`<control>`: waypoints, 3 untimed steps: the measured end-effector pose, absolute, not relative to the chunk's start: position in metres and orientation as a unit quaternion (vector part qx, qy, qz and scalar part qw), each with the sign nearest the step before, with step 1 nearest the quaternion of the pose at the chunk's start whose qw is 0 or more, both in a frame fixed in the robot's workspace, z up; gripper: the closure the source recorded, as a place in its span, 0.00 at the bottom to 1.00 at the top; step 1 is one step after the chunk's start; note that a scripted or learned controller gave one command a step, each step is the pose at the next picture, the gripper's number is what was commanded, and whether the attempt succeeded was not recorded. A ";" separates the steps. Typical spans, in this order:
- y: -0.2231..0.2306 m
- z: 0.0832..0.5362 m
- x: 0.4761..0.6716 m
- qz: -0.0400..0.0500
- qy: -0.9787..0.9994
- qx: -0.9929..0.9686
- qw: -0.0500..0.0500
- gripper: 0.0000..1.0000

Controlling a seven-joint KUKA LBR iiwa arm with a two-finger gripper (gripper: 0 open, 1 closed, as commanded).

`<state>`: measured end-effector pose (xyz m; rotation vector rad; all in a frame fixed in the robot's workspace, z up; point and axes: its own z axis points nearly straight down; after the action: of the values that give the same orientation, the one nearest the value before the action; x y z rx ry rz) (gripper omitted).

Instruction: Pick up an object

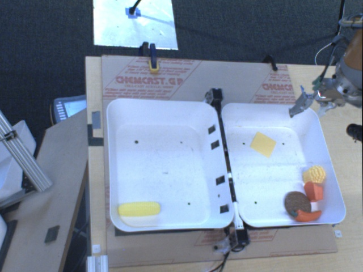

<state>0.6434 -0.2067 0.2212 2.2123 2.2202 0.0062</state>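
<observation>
In the right bin [249, 217] a flat yellow square [263, 143] lies near the back. Clustered in its front right corner are a small yellow corn piece [315, 174], a red-orange block [315, 191], a brown round disc [295, 202] and an orange carrot-like piece [309, 215]. A long yellow object [139, 209] rests in the front left corner of the left bin [170, 109]. My gripper [313, 105] hangs above the right bin's back right rim, open, with nothing between its fingers. It is well away from every object.
A black divider with clips [221, 152] runs between the bins. Cardboard [187, 78] lies under them, held by a yellow clamp [153, 58] at the back. A grey panel [136, 16] lies beyond, and a metal rail [22, 152] stands at left.
</observation>
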 end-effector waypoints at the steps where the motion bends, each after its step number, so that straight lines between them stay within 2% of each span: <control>1: -0.205 0.115 0.666 -0.001 0.709 0.705 -0.001 0.00; 2: -0.207 0.222 0.671 0.003 0.709 0.705 0.006 0.00; 3: -0.206 0.226 0.670 0.002 0.710 0.704 0.004 1.00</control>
<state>0.6704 -0.2062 0.2263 2.2069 2.2243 0.0061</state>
